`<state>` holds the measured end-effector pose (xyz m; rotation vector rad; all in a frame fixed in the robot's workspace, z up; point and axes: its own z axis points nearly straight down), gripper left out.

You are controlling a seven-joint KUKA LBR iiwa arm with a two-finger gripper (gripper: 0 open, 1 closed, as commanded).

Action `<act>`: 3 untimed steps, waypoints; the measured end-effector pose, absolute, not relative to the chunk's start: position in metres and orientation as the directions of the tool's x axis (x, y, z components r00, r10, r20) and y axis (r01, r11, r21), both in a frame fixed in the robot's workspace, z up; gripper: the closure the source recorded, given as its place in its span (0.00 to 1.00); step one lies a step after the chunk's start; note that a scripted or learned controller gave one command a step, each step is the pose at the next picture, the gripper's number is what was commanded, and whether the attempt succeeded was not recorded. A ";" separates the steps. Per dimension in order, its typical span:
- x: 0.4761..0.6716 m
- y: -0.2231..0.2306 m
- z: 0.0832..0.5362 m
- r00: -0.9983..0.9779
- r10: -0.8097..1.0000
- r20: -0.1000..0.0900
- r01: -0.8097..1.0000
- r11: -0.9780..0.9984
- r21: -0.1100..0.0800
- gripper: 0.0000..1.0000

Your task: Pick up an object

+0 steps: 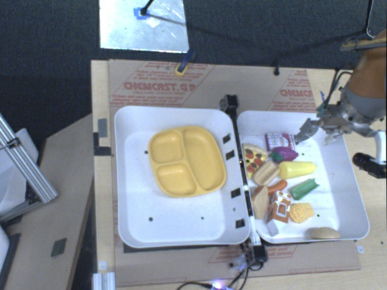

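So the right bin (pixel 357 204) has a bunch of toy food piled toward its left side. There's a pizza slice (pixel 254 156) with red dots, a tan hot-dog-bun thing (pixel 265 173), a purple eggplant (pixel 285 156) with a green stem, a yellow corn-looking piece (pixel 297 169), and a green pepper or pickle (pixel 305 188) lying at a slant. Below those sit an orange carrot-ish bit (pixel 277 186), a small brown and white box (pixel 280 206), a bumpy yellow piece (pixel 301 212) and a pale bread roll (pixel 325 233) right by the near rim. A pink and white carton (pixel 280 141) sits at the top of the pile.

The tool (pixel 314 127) hangs over the upper right part of that bin, just beside the carton and apart from the rest, with nothing between its fingers; open or closed, I honestly can't tell.

The left bin (pixel 130 216) holds a yellow divided plate (pixel 186 161) with three compartments. Both bins sit on the counter (pixel 151 80).
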<state>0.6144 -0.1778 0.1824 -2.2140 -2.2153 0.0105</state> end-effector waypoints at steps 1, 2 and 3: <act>0.618 -0.177 0.191 -0.003 1.000 -0.001 1.000 0.003 0.002 0.00; 0.626 -0.178 0.146 -0.006 1.000 0.000 1.000 0.006 -0.001 0.00; 0.629 -0.188 0.097 -0.001 1.000 -0.001 1.000 0.001 0.004 0.00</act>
